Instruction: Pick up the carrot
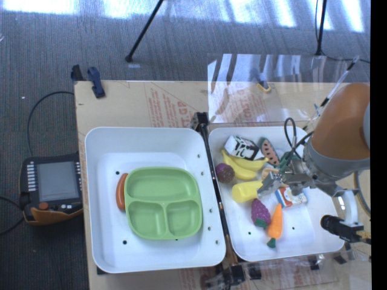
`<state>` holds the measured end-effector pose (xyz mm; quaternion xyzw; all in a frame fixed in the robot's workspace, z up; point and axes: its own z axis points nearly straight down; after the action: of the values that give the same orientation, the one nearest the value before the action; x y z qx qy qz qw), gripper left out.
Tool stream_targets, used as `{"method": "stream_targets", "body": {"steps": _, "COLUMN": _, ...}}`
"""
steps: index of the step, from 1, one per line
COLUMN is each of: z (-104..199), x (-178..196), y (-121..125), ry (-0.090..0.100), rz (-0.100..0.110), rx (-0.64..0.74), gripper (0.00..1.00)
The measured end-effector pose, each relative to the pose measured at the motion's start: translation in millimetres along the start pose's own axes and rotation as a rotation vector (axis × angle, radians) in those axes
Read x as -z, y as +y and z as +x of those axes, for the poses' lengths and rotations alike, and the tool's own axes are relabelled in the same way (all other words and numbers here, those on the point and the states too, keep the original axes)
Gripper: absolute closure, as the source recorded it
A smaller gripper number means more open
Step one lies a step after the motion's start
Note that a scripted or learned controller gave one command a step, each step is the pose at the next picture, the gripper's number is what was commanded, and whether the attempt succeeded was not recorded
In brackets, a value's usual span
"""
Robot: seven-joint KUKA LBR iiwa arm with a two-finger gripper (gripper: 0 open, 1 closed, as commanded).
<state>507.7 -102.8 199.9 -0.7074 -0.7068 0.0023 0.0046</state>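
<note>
- Gripper (pixel 279 182) hangs over the middle of the right bin (pixel 320 241), above the heap of toy food; whether it is released or clenched I cannot tell, since the metal parts blur together with the clutter below, and nothing can be seen caught in it.
- Carrot (pixel 275 221) lies on the floor of the right bin, just below the gripper in the view, thick orange end up toward the gripper and green tip (pixel 271 243) pointing at the near wall.
- Grape bunch (pixel 260 212), purple, lies just beside the carrot on its left, close enough that they may be touching; a small red and white carton (pixel 291 197) sits near the carrot's thick end.
- Further up the bin lie a lemon (pixel 246 191), a banana (pixel 242 166), a watermelon slice (pixel 269 150), a black and white carton (pixel 240 147) and a dark fig-like piece (pixel 225 173).
- Handling, as a judgement: it looks like a hollow plastic toy, so light and stiff, not fragile, with a smooth tapered skin that may slide out of a pinch.
- Best hold would be across the orange body, about midway or a little toward the thick end, closing across its width; the green tip is too thin to trust.
- Risk: the side next to the grapes leaves little room, so one side of the claw could land on the grapes or shove the carrot aside.
- Left bin (pixel 106 144) holds a green divided plate (pixel 162 201) with a hot dog (pixel 121 192) against its left rim, well apart from the work.
</note>
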Motion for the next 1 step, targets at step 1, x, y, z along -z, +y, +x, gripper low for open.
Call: {"method": "stream_targets", "body": {"steps": 1, "z": -51.8, "x": -93.9, "y": -17.8, "ry": 0.002, "rz": 0.006, "rx": 0.122, "gripper": 0.0}}
